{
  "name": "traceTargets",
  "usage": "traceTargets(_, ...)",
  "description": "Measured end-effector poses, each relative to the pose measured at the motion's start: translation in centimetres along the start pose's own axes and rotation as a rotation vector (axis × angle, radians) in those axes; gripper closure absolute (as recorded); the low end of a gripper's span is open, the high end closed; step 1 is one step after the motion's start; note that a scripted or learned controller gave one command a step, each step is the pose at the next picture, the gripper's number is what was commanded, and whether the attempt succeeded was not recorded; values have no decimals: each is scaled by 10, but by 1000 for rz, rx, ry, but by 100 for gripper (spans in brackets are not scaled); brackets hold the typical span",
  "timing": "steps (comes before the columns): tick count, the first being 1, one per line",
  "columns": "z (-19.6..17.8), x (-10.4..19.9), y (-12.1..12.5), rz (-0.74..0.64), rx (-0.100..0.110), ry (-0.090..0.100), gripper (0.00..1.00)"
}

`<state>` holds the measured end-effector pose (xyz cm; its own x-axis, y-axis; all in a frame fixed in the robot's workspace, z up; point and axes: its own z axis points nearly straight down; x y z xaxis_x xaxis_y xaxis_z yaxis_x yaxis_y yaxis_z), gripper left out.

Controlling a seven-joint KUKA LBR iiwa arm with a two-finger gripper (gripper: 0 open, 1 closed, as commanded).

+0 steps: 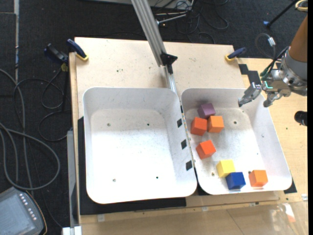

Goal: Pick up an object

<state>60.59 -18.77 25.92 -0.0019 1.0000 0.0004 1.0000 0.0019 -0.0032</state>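
On the surface (127, 58), the left bin (98, 106) sits beside the right bin (274, 146), which carries every block: a purple block (206, 109) near its far edge touching two orange blocks (198, 126) (216, 124), another orange block (206, 148) near its middle. Along the right bin's near edge lie a yellow block (225, 167), a blue block (235, 180) and an orange block (258, 178). Over the far right corner of that bin the hand (258, 97) hangs with its fingers (246, 97) spread apart, gripping nothing.

You see two white, dark-speckled bins (132, 146) on a pale beige counter (127, 62). The right one holds a purple cube (207, 109), four orange cubes (198, 126), one yellow (225, 167) and one blue (235, 180).
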Motion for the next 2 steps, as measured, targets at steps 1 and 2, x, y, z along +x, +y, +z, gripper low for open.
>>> traceTargets(1, -2, 0, 1, -1, -3, -1, 0)
traceTargets(2, 43, -4, 4, 2, 0, -1, 0)
